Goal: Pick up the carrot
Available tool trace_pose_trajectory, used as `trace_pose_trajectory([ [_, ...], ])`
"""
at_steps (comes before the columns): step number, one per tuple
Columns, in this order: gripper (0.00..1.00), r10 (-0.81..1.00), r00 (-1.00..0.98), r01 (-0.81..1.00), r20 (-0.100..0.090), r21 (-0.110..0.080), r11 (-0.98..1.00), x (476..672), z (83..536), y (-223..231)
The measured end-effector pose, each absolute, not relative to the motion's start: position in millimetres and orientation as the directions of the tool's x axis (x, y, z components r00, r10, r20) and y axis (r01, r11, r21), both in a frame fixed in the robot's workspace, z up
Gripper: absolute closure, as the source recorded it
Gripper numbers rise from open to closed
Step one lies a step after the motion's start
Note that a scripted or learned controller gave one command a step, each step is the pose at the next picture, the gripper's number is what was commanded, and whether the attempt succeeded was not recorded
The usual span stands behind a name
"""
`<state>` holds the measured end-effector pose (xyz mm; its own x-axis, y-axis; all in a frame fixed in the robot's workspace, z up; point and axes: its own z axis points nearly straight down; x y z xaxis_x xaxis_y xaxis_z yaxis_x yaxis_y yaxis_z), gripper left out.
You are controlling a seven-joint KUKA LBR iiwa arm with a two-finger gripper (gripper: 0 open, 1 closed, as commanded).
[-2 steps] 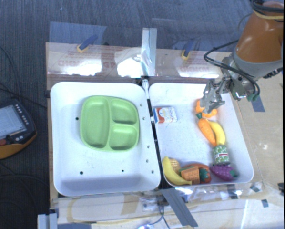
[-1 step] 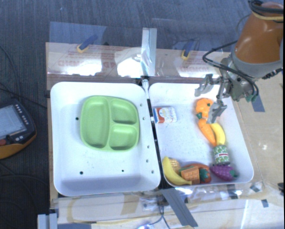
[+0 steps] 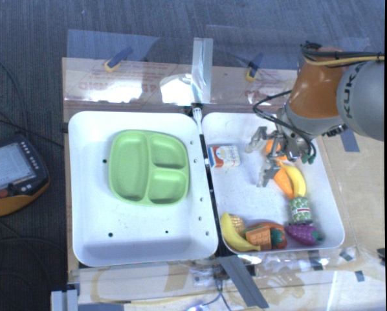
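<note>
The carrot [image 3: 283, 182] is an orange piece lying in the right bin [image 3: 245, 193], pressed against a yellow banana [image 3: 298, 179] on its right. My gripper [image 3: 263, 155] hangs over the bin just left of the carrot, with the wrist covering the carrot's upper end. Its fingers are open and spread wide, one fingertip [image 3: 257, 137] toward the back and the other near the carrot's left side. Only bare bin floor lies between them.
A small white and orange carton [image 3: 224, 155] lies left of the gripper. A green can [image 3: 300, 209], purple grapes [image 3: 303, 233], a second banana [image 3: 235, 233] and an orange-red item [image 3: 266, 234] crowd the bin's front. The left bin [image 3: 90, 225] holds a green divided plate [image 3: 148, 167].
</note>
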<state>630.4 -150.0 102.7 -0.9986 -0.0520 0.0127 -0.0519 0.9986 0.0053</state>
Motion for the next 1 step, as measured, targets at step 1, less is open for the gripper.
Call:
trace_pose_trajectory([
  [1, 1.00, -0.053, -0.999, -0.053, -0.007, -0.003, 0.999, 636.3, 122.0, -150.4],
])
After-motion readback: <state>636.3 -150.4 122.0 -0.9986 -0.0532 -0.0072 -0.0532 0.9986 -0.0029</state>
